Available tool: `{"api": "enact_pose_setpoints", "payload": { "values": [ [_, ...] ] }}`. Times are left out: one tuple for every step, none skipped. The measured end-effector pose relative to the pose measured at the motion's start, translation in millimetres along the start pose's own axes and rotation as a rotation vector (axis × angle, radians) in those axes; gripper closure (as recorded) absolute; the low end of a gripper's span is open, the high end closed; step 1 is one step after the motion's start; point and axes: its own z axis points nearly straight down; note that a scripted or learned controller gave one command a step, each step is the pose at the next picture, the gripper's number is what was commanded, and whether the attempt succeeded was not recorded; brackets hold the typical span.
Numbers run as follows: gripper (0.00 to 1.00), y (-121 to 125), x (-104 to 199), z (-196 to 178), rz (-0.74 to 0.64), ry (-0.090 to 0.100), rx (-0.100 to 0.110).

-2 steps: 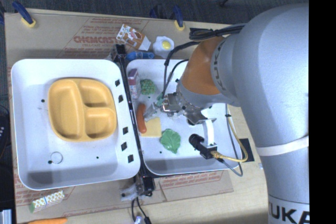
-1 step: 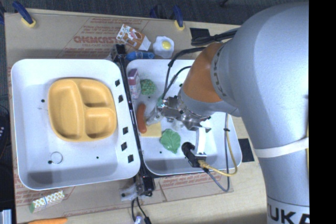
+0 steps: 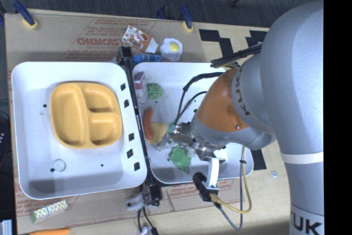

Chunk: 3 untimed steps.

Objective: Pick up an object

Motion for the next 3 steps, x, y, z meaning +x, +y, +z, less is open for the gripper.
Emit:
{"api": "enact_pose_setpoints", "payload": {
  "values": [
    [0.0, 72.9, 15.4, -0.3, 0.275, 0.001, -0.001],
    [0.0, 130.7, 37.8, -1.0, 0.031, 0.0, -0.002],
    [0.0, 160.7, 48.2, -1.2, 0.074, 0.0, -0.001]
  ]
}}
